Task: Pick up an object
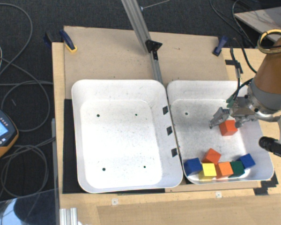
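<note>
The left bin point(117, 135) offers open floor from wall to wall. In the right bin point(196, 102), the upper left floor is free. The arm point(271, 78) and gripper point(228, 118) crowd the upper right, over an orange block point(228, 127). Along the near wall, a cluster of blocks point(218, 165) sits packed together, touching, leaving little room between them.

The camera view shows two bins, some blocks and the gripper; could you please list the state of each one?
gripper: over the right bin, fingers around the orange-red block
orange-red block: between the gripper's fingers, apart from the pile
right bin: blocks clustered at its near edge
block pile: blue, yellow, orange and green cubes resting close together
left bin: flat on the bench
</note>
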Motion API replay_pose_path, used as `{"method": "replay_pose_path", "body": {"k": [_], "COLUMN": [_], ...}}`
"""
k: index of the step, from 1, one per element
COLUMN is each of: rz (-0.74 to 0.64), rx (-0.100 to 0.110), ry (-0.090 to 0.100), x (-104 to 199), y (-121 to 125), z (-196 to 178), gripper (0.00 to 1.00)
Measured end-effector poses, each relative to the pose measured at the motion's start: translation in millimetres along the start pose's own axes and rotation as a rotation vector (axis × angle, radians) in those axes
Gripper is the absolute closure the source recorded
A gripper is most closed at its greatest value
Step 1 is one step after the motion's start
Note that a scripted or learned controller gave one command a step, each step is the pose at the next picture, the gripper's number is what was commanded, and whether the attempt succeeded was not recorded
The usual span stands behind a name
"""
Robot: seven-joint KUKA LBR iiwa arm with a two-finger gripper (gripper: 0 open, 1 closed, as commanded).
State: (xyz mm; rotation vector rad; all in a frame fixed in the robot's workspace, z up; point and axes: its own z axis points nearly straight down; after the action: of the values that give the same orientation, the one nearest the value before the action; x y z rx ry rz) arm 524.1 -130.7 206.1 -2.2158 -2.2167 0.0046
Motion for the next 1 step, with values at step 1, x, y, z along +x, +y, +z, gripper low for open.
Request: {"method": "replay_pose_path", "body": {"k": [1], "rz": [0.0], "rx": [0.0], "ry": [0.0], "x": [4.4], "y": [0.7], "z": [43.3], "gripper": [0.0]}}
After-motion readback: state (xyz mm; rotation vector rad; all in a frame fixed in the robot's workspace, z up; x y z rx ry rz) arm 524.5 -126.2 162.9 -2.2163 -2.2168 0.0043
